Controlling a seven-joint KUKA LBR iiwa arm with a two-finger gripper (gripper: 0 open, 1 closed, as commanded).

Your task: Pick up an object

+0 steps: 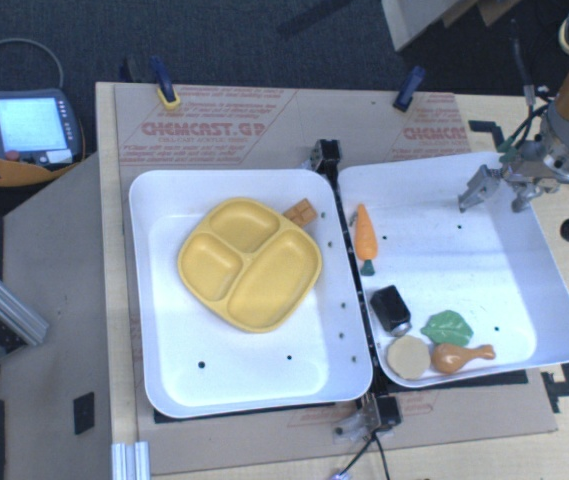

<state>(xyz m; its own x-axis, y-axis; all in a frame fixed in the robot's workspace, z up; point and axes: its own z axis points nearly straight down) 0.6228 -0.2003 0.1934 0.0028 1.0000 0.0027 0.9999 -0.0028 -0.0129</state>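
The gripper [497,190] is seen over the far right part of the right bin [524,268], and its two fingers [474,193] are spread apart with nothing between them; no object is touched by them. The arm above it is cut off by the right edge of the view, so only the wrist is visible. In the right bin, a carrot [364,236] is placed near the left wall, and a black block [391,308], a green leafy piece [447,326], a beige round piece [409,356] and a drumstick [459,356] are gathered at the near edge (all well apart from the gripper). In the left bin [164,348] a yellow divided plate [250,264] is laid, and a small brown block [301,212] is partly hidden behind its rim.
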